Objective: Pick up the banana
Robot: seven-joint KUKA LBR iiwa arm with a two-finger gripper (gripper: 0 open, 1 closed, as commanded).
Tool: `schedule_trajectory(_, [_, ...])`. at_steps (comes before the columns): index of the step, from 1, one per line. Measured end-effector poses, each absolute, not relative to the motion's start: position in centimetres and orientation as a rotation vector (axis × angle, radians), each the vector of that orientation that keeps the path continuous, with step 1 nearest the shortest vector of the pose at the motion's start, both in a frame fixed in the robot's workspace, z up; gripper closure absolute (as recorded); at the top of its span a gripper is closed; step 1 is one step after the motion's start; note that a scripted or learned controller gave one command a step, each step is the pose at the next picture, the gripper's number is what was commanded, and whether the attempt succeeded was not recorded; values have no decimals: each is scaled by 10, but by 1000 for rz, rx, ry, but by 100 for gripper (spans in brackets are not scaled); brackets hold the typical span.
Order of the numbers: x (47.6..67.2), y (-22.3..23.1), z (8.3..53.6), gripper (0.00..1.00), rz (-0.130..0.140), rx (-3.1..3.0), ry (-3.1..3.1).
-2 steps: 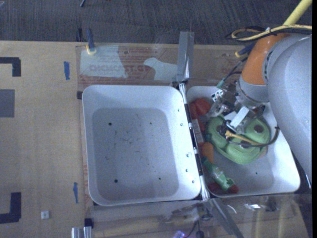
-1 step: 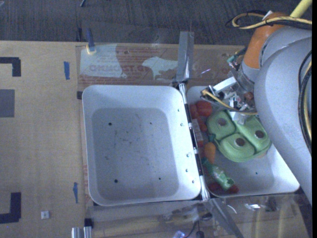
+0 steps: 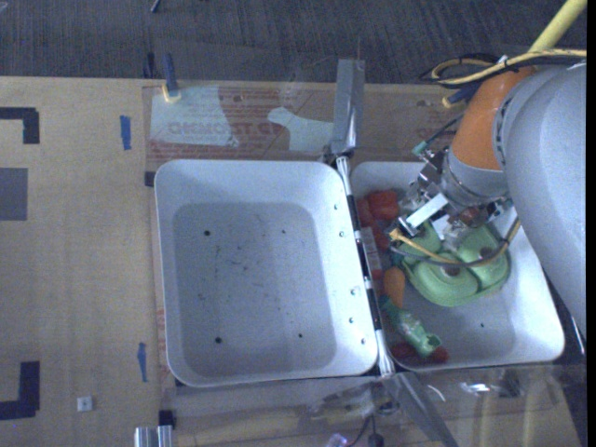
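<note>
We look down at a slant on a wooden counter (image 3: 74,277) carrying two shallow white bins side by side. The left bin (image 3: 256,273) has a grey floor with a few dark specks. The right bin (image 3: 521,329) holds a crowd of small things, and the grey arm (image 3: 549,166), with its orange band (image 3: 480,124), reaches into it from the right.

The gripper (image 3: 433,222) sits low over the middle of the right bin. The banana (image 3: 438,251) seems to be the thin yellow curved shape just below and beside the gripper, lying across a pale green rounded object (image 3: 461,277). We see only slim yellow strips of it; the rest is covered by the wrist hardware and by cables, so its full outline is hard to make out.

Along the bin's left wall we see a red object (image 3: 380,205), an orange object (image 3: 395,285) below it, a green item (image 3: 410,329) lower still, and a small red piece (image 3: 404,350) near the front corner. Their exact identities are blurred.

The jaws are buried among metal parts and the green object. We cannot tell whether they are released or clenched, nor whether they touch the banana.
</note>
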State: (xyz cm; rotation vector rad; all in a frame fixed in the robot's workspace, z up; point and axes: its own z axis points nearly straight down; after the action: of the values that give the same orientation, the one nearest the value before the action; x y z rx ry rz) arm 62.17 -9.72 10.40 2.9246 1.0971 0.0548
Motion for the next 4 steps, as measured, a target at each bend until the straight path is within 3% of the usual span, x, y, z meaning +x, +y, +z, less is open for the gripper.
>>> schedule_trajectory(1, [555, -96, 106, 0, 79, 2829, 1328])
schedule_trajectory(2, [514, -102, 107, 0, 104, 2886, 1189])
schedule_trajectory(3, [636, -117, 104, 0, 51, 2751, 1579])
schedule_trajectory(4, [575, -109, 105, 0, 71, 2789, 1437])
